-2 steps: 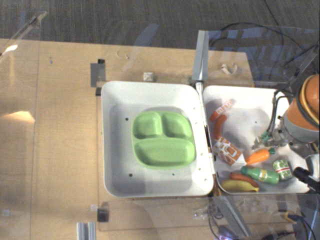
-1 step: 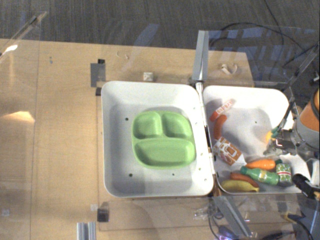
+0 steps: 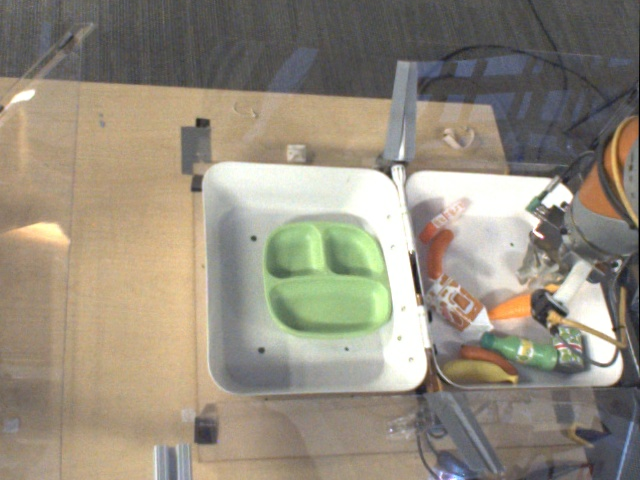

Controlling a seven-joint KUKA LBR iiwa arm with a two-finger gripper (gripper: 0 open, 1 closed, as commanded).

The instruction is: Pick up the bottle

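Camera view: arm enters from the right, hand (image 3: 545,258) low over the right bin (image 3: 480,193), near its right wall. Can't tell if the hand is released or clenched; nothing visibly between it. Bottle (image 3: 522,351), green with yellow label, lies on its side along the right bin's front edge, pointing left. Crowded there: banana (image 3: 478,371) just in front of it against the front wall, a thin red piece (image 3: 488,355) wedged between, small dark carton (image 3: 570,349) at the bottle's right end, carrot (image 3: 512,308) just behind. Red-white packet (image 3: 456,303) and red sausages (image 3: 438,248) sit by the divider edge. Open floor in the right bin's middle and back. Left bin (image 3: 225,268) holds a green divided plate (image 3: 326,276), centred, margins free all round. Bench (image 3: 100,268) left of the bins is bare wood.
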